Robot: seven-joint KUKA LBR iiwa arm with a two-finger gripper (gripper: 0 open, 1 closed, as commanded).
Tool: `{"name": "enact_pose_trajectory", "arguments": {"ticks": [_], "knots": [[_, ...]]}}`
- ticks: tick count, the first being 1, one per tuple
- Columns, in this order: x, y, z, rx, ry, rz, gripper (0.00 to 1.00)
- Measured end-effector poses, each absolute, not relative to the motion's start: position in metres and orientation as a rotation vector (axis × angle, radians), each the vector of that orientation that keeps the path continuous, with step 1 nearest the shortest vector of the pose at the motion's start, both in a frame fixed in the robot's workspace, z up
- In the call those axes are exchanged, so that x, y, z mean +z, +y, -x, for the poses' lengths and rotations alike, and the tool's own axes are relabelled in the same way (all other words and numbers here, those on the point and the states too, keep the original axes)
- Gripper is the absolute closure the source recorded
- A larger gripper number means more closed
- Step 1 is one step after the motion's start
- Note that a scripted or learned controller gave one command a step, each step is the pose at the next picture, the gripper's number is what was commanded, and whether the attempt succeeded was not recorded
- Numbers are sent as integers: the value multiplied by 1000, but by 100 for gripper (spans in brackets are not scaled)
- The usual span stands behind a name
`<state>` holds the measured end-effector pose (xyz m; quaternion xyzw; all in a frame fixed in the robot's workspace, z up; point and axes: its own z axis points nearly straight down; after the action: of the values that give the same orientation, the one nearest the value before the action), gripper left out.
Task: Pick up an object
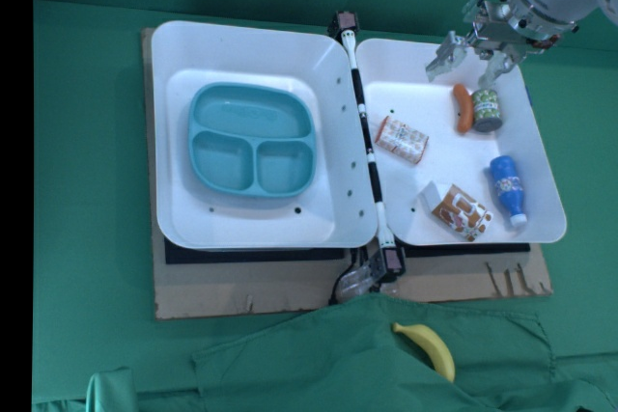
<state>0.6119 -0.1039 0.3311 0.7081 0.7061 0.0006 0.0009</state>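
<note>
My gripper (470,63) hangs over the far edge of the right bin (406,207), fingers spread open with nothing between them. Just below it lie an orange sausage (463,107) and a small green-labelled can (487,109), side by side. A red-and-white box (402,139) lies near the bin's middle left. A blue bottle (507,188) rests at the right side, and an orange-and-white carton (457,211) lies near the front edge.
The left bin (174,63) holds a teal divided plate (253,139). A black-and-white hinge bar (365,140) runs between the bins. A yellow banana (429,347) lies on green cloth in front of the bench.
</note>
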Motion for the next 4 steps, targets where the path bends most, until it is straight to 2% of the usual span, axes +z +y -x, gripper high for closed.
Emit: {"name": "enact_pose_trajectory", "arguments": {"ticks": [1,2,3,4], "knots": [[349,-98,-613,7,2216,-2219,0],[335,-41,-593,1,2224,-2220,0],[292,-76,-533,-7,2214,-2233,0],[215,-146,-550,-7,2211,-2233,0]]}}
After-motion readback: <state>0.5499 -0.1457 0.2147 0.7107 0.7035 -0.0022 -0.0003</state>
